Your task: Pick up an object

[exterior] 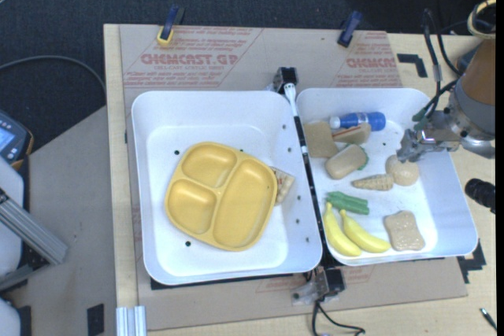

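A: Where's the claw [411, 147]?
B: Over the right bin [461, 204], just above a small pale round object [405, 171]. Whether it's apart or together, I cannot tell.
A: Anything hidden?
B: A pale thing [283, 185] is tucked under the yellow plate [220, 194] in the left bin [157, 130].

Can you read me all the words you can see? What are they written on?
"CHEMCAST G.P" in red letters, on the brown board under the white bins, at the back left.
A smaller red line runs above and below that word; it is too blurred to read.
"CHEMCAST" starts again in red at the back right of the same board, cut off.
The blue-and-white bottle may bear a label, too small to read.
The toy foods and the yellow plate show no words.
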Action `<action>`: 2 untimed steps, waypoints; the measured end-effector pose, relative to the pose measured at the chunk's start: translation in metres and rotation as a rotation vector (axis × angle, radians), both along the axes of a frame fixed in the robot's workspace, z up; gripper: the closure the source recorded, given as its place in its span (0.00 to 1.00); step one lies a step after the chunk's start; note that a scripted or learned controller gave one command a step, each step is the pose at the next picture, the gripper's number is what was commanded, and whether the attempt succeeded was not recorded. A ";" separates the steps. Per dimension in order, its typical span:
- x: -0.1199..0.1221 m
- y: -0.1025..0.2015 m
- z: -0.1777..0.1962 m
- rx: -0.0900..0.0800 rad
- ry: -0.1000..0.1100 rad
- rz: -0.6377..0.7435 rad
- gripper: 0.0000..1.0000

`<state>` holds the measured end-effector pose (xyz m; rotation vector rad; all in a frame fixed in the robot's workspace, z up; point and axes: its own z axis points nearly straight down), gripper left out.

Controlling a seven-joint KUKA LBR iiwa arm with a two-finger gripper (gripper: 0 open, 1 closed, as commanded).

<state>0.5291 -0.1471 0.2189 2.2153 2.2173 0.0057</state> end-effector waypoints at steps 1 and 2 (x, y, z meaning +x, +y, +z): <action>0.001 0.000 0.006 0.001 0.004 0.000 1.00; 0.014 0.050 0.007 0.002 0.004 0.004 1.00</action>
